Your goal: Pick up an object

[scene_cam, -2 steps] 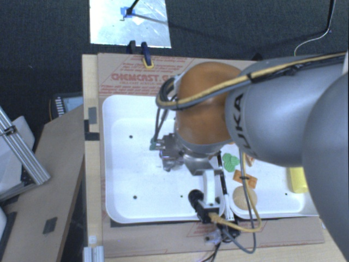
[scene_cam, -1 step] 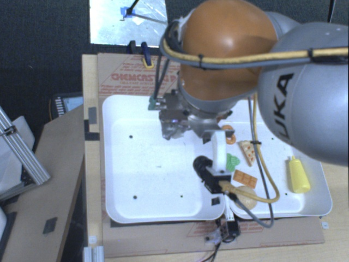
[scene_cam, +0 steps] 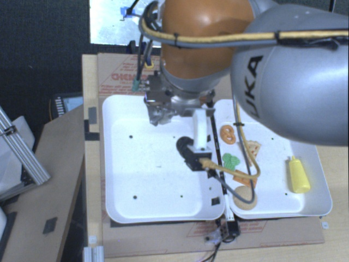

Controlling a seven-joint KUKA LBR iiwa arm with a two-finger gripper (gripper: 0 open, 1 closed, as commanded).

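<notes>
**Gripper over the left bin, the things to pick up lie in the right bin**

The gripper (scene_cam: 158,112) hangs over the far part of the left bin (scene_cam: 131,173), close to its back wall. The arm (scene_cam: 294,75) and its orange band (scene_cam: 204,31) cover much of it from above, so whether the gripper is spread or closed cannot be told. Nothing can be seen held in it.

All the loose things lie apart from the gripper, toward the view's right and nearer the camera, in the right bin (scene_cam: 272,162). Closest to the gripper is an orange pretzel (scene_cam: 228,134), just past the wall where the two bins meet. Just beyond the pretzel, further to the view's right, sits a pale crinkled piece (scene_cam: 253,146). Nearer the camera than the pretzel is a small green piece (scene_cam: 231,160), and just beside that an orange piece (scene_cam: 240,176). Nearer the camera still, by the bin's front wall, is a round tan disc (scene_cam: 245,197). Furthest from the gripper, well off to the view's right, a yellow bottle (scene_cam: 298,174) lies on its side with its tip pointing toward the back of the bin.

Both bins rest on a sheet of cardboard (scene_cam: 122,75) with red print.
</notes>
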